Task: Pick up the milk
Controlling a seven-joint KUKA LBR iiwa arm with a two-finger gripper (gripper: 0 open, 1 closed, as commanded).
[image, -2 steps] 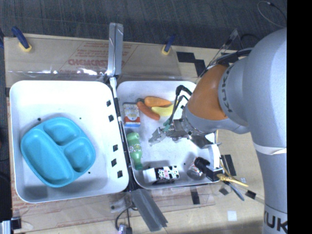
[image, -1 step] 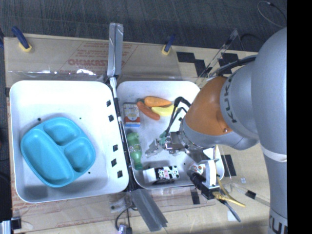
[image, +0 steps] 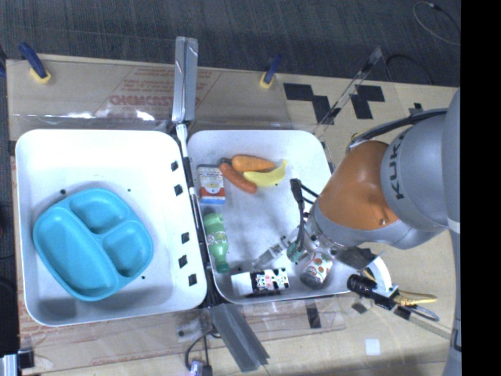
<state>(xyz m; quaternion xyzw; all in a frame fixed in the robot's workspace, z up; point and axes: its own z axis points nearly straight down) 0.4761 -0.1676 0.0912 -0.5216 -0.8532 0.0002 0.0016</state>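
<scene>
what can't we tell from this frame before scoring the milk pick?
- Gripper: the arm's wrist sits over it in the camera view; finger state and contact can't be read.
- Can: partly under the wrist, label too blurred to read.
- Milk, the cow-patterned carton at the right bin's near wall: print too small to read; lies apart from the gripper.
- Small carton: label text too small.

Milk carton (image: 270, 280), cow-patterned black and white, lying flat, right bin's near edge
</scene>
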